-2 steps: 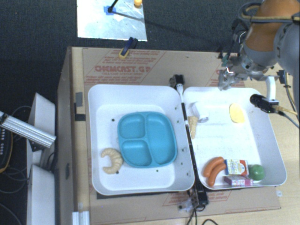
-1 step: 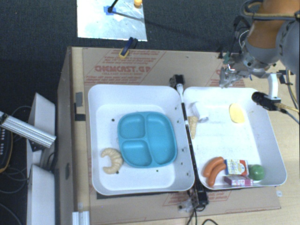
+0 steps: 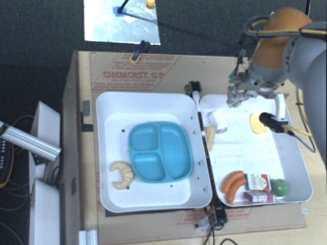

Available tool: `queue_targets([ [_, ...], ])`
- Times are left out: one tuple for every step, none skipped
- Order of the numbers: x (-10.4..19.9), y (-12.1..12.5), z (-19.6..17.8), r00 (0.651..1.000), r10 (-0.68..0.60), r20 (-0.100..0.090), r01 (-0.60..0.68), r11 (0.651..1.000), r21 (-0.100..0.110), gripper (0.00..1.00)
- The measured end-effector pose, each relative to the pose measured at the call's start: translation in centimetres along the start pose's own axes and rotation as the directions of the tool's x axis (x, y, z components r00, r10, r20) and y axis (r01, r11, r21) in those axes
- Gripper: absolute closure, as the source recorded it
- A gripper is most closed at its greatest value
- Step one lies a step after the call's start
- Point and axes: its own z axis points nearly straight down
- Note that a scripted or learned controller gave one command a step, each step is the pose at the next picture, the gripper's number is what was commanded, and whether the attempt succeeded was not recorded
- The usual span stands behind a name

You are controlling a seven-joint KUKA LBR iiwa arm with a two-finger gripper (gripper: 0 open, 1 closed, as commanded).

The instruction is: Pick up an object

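Two white bins sit side by side on the bench. Left bin [image 3: 104, 137] holds a blue divided plate [image 3: 160, 151] at centre and a pale croissant [image 3: 122, 174] just beside the plate's lower-left corner. Right bin [image 3: 291, 152]: a yellow round piece [image 3: 257, 123] near the upper right, a cone-shaped piece [image 3: 210, 137] against the left wall, two sausages [image 3: 232, 184] along the near edge, a small carton [image 3: 258, 181] just beside them, a green ball [image 3: 279, 187] at the near right corner. Gripper [image 3: 236, 98] hangs over the far edge of the right bin, apart from every object; nothing seen between its tips, and how far they are parted cannot be told from this angle.
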Motion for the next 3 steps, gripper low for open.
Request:
queue_targets([
  [0.0, 0.1, -1.2, 1.000, -0.002, 0.001, 0.002, 1.000, -0.005, 1.00],
  [0.0, 0.2, -2.3, 1.000, -0.004, 0.001, 0.004, 1.000, -0.009, 1.00],
  [0.0, 0.3, -3.5, 1.000, -0.005, 0.001, 0.005, 1.000, -0.012, 1.00],
])
